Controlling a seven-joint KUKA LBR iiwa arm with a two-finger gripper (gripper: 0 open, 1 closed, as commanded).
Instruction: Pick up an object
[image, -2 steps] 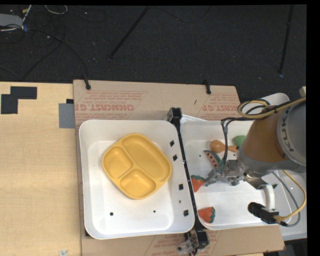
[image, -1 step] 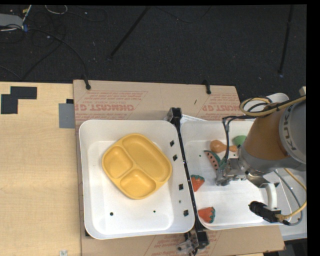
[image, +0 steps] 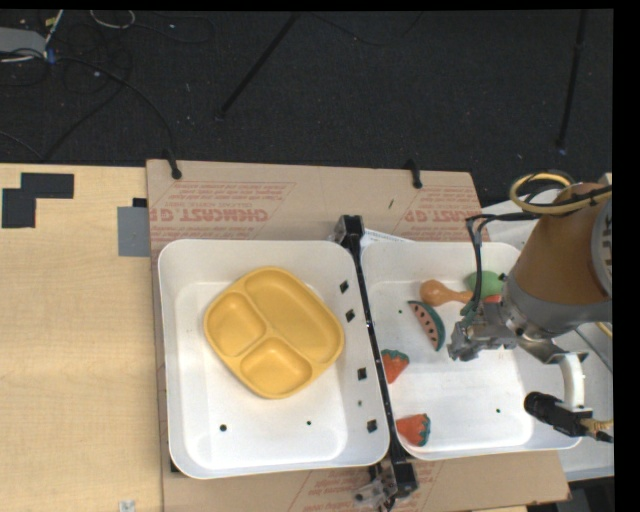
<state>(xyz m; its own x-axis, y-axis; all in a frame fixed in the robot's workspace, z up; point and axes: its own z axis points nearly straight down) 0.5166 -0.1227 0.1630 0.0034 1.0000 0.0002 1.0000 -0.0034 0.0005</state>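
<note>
White bins (image: 190, 440) sit on cardboard (image: 300, 200) over dark floor; gripper (image: 468, 345) finger state unclear

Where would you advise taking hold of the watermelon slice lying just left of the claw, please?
Probably across its narrow width at mid-length, coming straight down from above. The watermelon slice lies flat in the right bin as a thin curved wedge, its long axis running up and down the view, with bare floor on both long sides. The claw is already close beside it.
</note>
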